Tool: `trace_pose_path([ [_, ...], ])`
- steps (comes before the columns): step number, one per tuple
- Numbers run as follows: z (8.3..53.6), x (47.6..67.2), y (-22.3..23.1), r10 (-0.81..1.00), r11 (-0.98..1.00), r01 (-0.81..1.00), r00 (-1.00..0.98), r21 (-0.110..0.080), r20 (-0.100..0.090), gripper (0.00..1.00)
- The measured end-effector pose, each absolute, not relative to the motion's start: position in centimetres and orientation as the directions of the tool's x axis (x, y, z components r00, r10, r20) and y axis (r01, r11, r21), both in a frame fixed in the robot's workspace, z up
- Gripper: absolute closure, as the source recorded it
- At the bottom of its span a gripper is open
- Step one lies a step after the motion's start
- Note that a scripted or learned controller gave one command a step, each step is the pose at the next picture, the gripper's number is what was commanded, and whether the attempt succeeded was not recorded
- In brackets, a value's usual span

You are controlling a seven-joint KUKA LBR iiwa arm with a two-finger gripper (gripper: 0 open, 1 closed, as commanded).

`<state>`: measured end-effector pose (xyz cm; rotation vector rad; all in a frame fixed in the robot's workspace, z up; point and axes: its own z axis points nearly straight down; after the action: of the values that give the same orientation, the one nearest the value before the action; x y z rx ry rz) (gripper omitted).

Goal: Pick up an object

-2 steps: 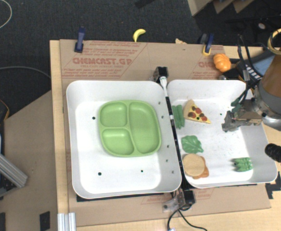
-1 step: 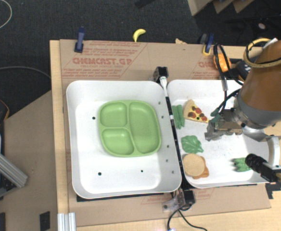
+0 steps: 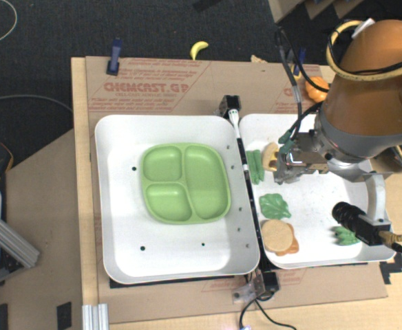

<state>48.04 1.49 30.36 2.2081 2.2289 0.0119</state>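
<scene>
Over the right bin (image 3: pixel 311 256), near its far-left part, the gripper (image 3: pixel 283 174) hangs from the grey and orange arm (image 3: pixel 366 81); whether it is apart or together cannot be told from this angle, and nothing shows between its tips. Just left of it a long green strip (image 3: pixel 255 166) lies along the bin's left wall. Nearer the front lie a leafy green piece (image 3: pixel 274 205) and, just beside it, a round tan slice (image 3: pixel 278 236). Another small green piece (image 3: pixel 346 236) sits at the front right. A green divided plate (image 3: pixel 186 182) rests in the left bin (image 3: pixel 118 246).
</scene>
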Motion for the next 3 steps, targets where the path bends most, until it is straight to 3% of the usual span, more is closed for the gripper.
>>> trace_pose_path([
  [1, 20.4, 47.7, 5.8, 1.0, 0.004, 1.0, -0.004, -0.013, 0.001, 1.0],
  [2, 34.2, 48.5, 6.8, 1.0, 0.003, 1.0, -0.003, 0.016, 0.004, 1.0],
  [3, 40.8, 48.0, 9.6, 1.0, 0.005, 1.0, -0.005, 0.01, 0.003, 1.0],
])
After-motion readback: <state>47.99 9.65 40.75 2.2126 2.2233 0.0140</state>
